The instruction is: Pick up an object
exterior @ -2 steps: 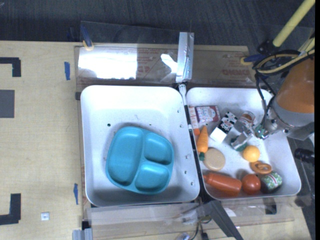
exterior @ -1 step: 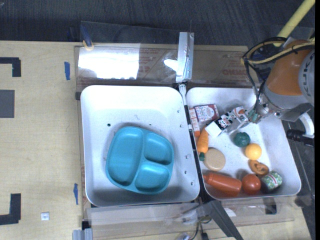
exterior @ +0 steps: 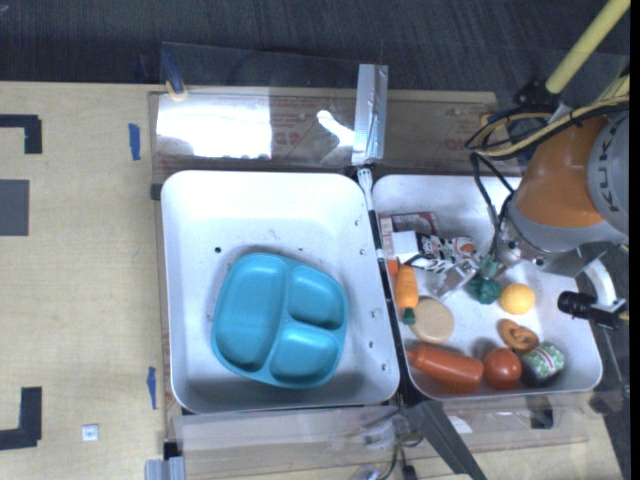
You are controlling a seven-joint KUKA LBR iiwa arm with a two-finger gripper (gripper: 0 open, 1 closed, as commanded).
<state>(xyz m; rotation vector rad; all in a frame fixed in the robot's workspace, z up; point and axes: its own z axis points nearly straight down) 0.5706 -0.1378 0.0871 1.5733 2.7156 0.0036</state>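
Observation:
The right bin (exterior: 455, 192) holds several toy foods. Among them are an orange carrot (exterior: 406, 290), a beige disc (exterior: 433, 320), a red sausage (exterior: 445, 366), a red tomato (exterior: 502, 368) and a yellow ball (exterior: 517, 299). There are also an orange piece with dark marks (exterior: 517, 335), a green patterned ball (exterior: 545, 361) and a small teal piece (exterior: 487, 290). My gripper (exterior: 496, 264) hangs below the orange wrist band (exterior: 562, 183), low over the bin's middle and just above the teal piece. I see nothing clearly held in it.
The left bin (exterior: 200, 208) holds a blue divided plate (exterior: 280, 318). Printed packets (exterior: 415, 233) lie at the back of the right bin. Cables (exterior: 500, 128) and a yellow rod (exterior: 590, 33) stand behind the arm. A clear sheet (exterior: 260, 118) lies behind the bins.

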